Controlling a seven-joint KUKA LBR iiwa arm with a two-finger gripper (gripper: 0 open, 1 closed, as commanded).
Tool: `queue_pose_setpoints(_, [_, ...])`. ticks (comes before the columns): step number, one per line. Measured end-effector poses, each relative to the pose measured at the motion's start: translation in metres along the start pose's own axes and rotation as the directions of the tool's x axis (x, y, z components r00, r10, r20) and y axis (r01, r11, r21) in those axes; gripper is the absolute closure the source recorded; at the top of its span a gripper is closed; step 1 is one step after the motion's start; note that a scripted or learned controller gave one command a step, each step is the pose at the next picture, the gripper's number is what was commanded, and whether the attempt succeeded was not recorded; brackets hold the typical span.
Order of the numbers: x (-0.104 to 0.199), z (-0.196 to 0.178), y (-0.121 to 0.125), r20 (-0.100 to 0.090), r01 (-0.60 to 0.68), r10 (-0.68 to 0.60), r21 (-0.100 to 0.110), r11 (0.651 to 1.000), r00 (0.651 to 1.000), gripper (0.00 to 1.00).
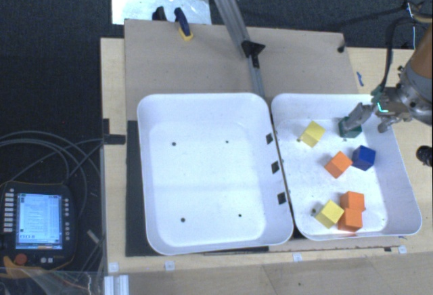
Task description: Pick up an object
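Bench (203,63), 2 white bins (203,172) (399,178), side by side

No text, label, brand or number can be read anywhere. The one place that carries writing is the lit screen of the dark handheld control pendant (37,222) lying on the floor at lower left: it shows rows of pale lines, too small and blurred to make out. The buttons around that screen bear no legible marks either.
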State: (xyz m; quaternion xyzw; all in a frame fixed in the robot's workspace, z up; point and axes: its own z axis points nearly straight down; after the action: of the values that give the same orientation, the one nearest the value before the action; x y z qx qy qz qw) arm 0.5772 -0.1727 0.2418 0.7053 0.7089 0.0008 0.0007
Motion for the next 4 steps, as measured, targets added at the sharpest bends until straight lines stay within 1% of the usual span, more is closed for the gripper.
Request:
queue_pose_setpoints(1, [0.000,0.062,-0.003,0.000,-0.003,0.003,0.005,1.000,1.000,0.00])
queue_pose_setpoints(2, [0.004,0.123,-0.009,-0.001,-0.003,0.003,0.007,1.000,1.000,0.00])
queue_pose_setpoints(3, [0.004,0.135,-0.008,0.000,-0.002,0.002,0.001,1.000,1.000,0.00])
queue_pose_setpoints(4, [0.004,0.124,-0.007,0.001,0.000,0.000,-0.003,1.000,1.000,1.00])
